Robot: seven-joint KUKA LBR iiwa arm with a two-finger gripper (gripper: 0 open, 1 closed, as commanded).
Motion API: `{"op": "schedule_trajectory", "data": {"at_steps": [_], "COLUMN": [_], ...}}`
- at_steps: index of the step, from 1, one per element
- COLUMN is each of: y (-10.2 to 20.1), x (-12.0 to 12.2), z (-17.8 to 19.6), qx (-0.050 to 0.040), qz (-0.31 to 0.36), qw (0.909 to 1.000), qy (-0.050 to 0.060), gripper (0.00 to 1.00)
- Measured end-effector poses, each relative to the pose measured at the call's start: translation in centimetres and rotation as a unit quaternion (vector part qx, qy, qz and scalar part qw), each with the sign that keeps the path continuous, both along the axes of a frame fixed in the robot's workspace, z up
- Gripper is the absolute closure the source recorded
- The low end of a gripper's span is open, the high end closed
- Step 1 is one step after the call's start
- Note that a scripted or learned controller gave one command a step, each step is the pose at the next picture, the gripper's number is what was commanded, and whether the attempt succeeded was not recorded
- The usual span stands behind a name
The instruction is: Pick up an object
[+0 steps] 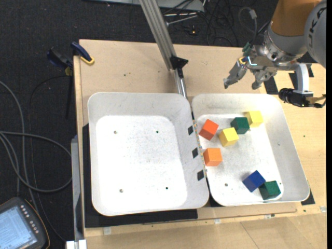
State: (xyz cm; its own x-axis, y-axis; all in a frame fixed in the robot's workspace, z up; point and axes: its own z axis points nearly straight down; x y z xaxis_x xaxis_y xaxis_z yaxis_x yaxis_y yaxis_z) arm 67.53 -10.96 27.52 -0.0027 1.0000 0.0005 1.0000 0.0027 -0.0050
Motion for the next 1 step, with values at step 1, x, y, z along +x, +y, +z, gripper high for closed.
{"op": "schedule_trajectory", "data": {"at_steps": [1], "y": [-0.01], "x": [0.02], "z": [0.23], "qx": [-0.0006], "qz": [0.000], "qw": [1.0000], "qy": [-0.001], "gripper": [0.00]}}
